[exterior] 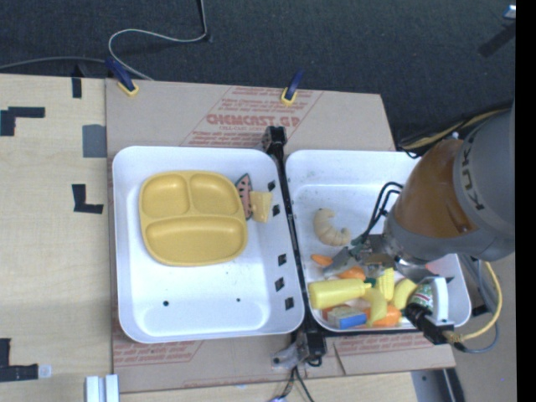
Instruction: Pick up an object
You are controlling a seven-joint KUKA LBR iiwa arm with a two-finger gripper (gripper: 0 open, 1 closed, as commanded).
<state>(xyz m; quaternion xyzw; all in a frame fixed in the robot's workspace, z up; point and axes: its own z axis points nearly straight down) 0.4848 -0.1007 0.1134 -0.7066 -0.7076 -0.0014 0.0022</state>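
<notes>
In the right bin point(335, 167), down toward its near edge, the gripper point(350, 262) is parked low over a heap of toy food. Whether it's spread or closed on anything can't really be told from this angle, since the dark metal bits blend into the clutter and the orange wrist band covers the rest, so nothing can be called held.

The handiest candidate looks like the yellow bottle point(337, 292), lying on its side just below the gripper, long axis running roughly left to right across the bin. A short drop toward the near wall would probably be needed, with the closing direction set across that axis.

The crowding is the catch. A corn cob point(385, 285) is pressed up against the bottle's right end, orange carrot pieces point(381, 315) and a small blue block point(353, 319) are wedged underneath, and another orange bit point(321, 260) sits just left of the gripper. A beige croissant-like piece point(331, 227) lies a little farther up, more on its own, so it might be grabbed cleaner.

Over in the left bin point(134, 249), a yellow divided plate point(193, 217) and a couple of small items beside it are well apart from all this.
</notes>
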